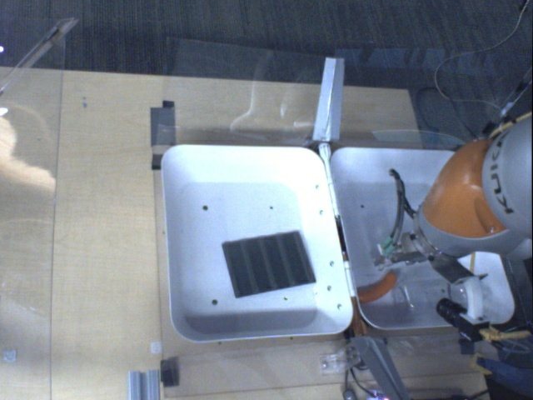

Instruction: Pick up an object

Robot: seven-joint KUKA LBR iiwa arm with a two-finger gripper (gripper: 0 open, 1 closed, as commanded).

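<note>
A dark ribbed rectangular pad lies flat in the left bin, towards its front. In the right bin, an orange-brown curved object rests against the front left corner. My gripper hangs low over the right bin's left half, just above and behind that curved object. A small green part shows at the gripper's left side. The arm's orange band and grey wrist cover much of the right bin.
A metal upright post stands behind the seam between the bins. Black brackets sit at the left bin's back left corner. Cables and fittings crowd the right bin's front right.
</note>
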